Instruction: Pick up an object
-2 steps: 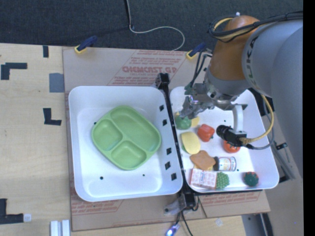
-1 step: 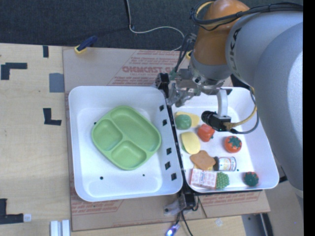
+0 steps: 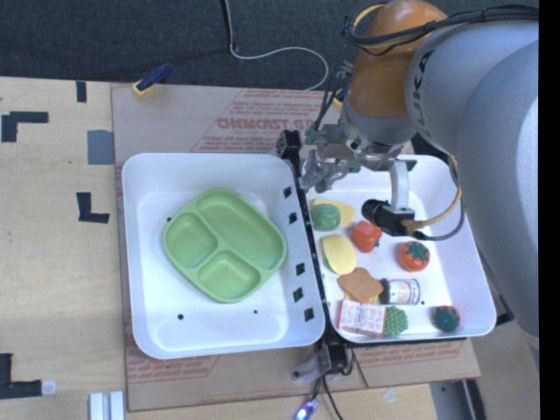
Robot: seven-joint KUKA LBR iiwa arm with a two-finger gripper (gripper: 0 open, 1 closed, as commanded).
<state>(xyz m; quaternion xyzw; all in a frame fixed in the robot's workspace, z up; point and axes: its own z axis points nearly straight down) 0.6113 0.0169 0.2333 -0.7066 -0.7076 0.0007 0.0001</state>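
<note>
My gripper (image 3: 322, 175) hangs over the far left corner of the right bin (image 3: 455, 234), close to the wall between the bins. Just in front of it lie a green round fruit (image 3: 326, 217) and a yellow piece (image 3: 343, 208) under it. Further toward the front sit a red pepper (image 3: 366, 235), a yellow lemon (image 3: 339, 255), a tomato (image 3: 414, 255), a brown cookie (image 3: 360, 284), a small jar (image 3: 403, 291), a red-and-white box (image 3: 360, 318) and two green vegetables (image 3: 395, 321) (image 3: 447, 318). No object shows between the gripper's tips.
A green divided tray (image 3: 225, 244) lies in the left bin (image 3: 144, 261). The grey arm and its orange band (image 3: 389, 33) cover the right bin's far right side. A cable (image 3: 262, 55) runs across the dark floor behind the bench.
</note>
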